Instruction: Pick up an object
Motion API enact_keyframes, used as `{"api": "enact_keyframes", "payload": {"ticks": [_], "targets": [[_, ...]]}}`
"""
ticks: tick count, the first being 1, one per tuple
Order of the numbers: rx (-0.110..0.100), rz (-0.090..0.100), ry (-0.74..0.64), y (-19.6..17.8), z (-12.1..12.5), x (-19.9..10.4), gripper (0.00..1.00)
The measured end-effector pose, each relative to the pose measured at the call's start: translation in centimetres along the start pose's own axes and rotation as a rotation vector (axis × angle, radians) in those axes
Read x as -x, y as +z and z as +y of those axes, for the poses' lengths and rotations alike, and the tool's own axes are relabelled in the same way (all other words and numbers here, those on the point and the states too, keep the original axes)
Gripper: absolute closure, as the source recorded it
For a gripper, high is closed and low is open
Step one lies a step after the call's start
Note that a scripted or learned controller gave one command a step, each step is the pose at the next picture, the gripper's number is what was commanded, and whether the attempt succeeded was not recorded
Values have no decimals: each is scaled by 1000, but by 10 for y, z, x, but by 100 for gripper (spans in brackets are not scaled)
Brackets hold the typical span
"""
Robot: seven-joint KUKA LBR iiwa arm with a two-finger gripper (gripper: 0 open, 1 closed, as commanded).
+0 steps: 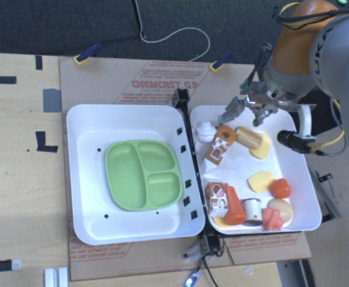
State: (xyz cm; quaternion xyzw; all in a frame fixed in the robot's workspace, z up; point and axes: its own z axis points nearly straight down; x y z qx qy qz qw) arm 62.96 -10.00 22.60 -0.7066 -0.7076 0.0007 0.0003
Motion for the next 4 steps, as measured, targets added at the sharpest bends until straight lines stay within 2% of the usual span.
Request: {"api": "enact_keyframes", "payload": {"ticks": [1,2,3,4], "targets": [[0,4,-9,-48,-65,-98,0],[-2,1,-3,-55,-63,-92,100],[15,4,-7,-196,-104,-140,100],[5,3,-7,-236,-147,-191,100]]}}
